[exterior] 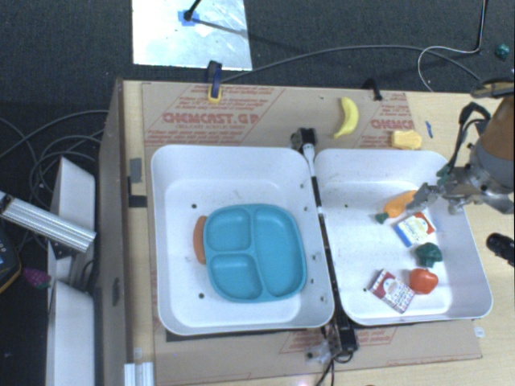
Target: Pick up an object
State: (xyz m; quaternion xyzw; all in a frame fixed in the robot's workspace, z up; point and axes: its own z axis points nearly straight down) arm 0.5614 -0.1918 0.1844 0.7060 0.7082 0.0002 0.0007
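The right bin (pixel 354 175) holds an orange carrot with a green tip (pixel 396 205), a white packet with red and blue print (pixel 415 230), a dark green piece (pixel 429 254), a red tomato (pixel 423 280) and a red-and-white packet (pixel 391 290). My gripper (pixel 425 197) reaches in from the right, low over the bin's right part. Its tip is just right of the carrot and above the white packet. Nothing visibly hangs from it.
The left bin (pixel 233 171) holds a blue divided plate (pixel 254 252) with a brown sausage (pixel 199 240) at its left edge. A banana (pixel 348 117) and a yellow block (pixel 406 140) lie on the cardboard behind the bins. Cables trail at the back right.
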